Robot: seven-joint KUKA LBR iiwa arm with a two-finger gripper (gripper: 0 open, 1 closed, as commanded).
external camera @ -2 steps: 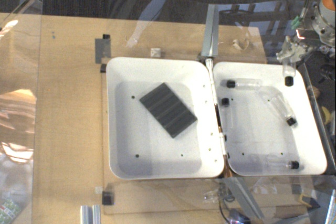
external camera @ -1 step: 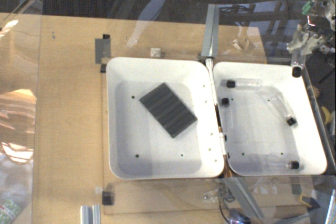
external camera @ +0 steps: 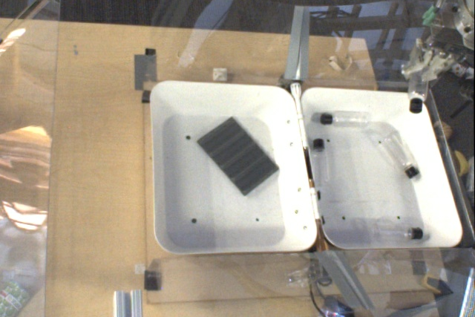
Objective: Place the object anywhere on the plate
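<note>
A dark grey ribbed plate [external camera: 237, 155] lies flat in the left bin [external camera: 171, 234], turned at a slant so its corners point up, down, left and right; it sits a little above the middle of the bin floor, apart from every wall. In the right bin [external camera: 445, 226] lie several clear tubes with black caps: one tube [external camera: 343, 117] along the upper wall, one tube [external camera: 399, 154] slanting down to the right of centre, one tube [external camera: 393, 232] near the lower right corner, and a black cap [external camera: 318, 144] by the left wall. A metal bar [external camera: 298, 48] runs up from the seam between the two bins. Both bins rest on a pale wooden bench [external camera: 89, 159], with small dark brackets [external camera: 146, 69] at the corners of the left bin. A clear sheet with reflections covers the left of the frame, and dark carpet fills the top. At the upper right edge the gripper [external camera: 421, 70] hangs over the right bin's upper right corner; whether it is apart or together cannot be told.
</note>
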